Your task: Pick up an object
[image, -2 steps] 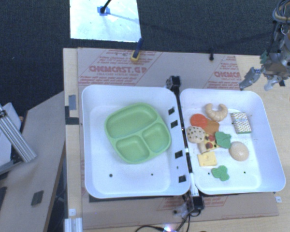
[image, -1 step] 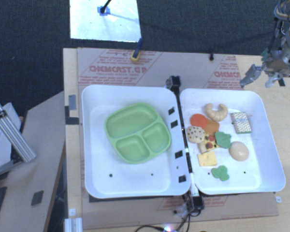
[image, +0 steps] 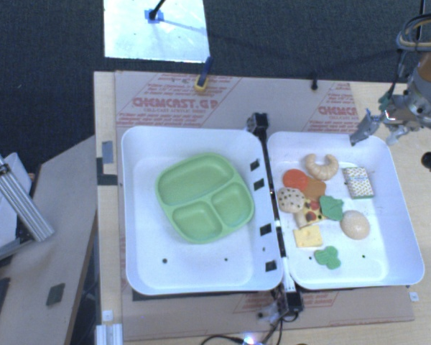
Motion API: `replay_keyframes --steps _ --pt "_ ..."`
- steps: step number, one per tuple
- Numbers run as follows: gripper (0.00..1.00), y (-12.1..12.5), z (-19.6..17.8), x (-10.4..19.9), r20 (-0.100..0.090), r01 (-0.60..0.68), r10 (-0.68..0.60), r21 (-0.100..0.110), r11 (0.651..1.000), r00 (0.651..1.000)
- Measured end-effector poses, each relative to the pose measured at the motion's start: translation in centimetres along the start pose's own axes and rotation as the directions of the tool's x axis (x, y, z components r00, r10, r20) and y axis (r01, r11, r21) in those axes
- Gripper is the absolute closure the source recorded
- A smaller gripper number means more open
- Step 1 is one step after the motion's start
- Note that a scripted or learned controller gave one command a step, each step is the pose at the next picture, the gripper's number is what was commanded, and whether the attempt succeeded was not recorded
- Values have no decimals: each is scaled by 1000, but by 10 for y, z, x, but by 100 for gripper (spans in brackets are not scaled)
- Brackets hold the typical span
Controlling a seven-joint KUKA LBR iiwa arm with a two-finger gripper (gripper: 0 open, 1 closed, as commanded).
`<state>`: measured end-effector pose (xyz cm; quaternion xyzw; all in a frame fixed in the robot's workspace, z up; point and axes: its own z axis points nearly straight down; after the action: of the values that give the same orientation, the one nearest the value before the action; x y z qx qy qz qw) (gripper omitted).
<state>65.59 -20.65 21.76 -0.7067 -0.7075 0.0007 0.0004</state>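
Fingers: spread apart, grasping nothing, on the gripper (image: pixel 377 126)
Nearby: croissant (image: pixel 322 166) inside right bin (image: pixel 399 214), patterned packet (image: pixel 358 182) beside it
Room: bare floor along bin's near edge

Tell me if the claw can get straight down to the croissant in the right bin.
Probably yes. The croissant lies uncovered at the top of the pile, and the claw hangs at the bin's far corner, nothing between them.

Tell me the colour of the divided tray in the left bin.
Light green tray, seen best in the camera view.
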Motion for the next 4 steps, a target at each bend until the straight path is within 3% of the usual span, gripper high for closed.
replay_keyframes --steps 2,3,4 --pt "0 4 118 11 -1 4 -4 -1 1000 1000" --pt "0 8 128 12 3 6 -6 -12 1000 1000" --pt "100 7 119 11 3 8 -8 -12 1000 1000"
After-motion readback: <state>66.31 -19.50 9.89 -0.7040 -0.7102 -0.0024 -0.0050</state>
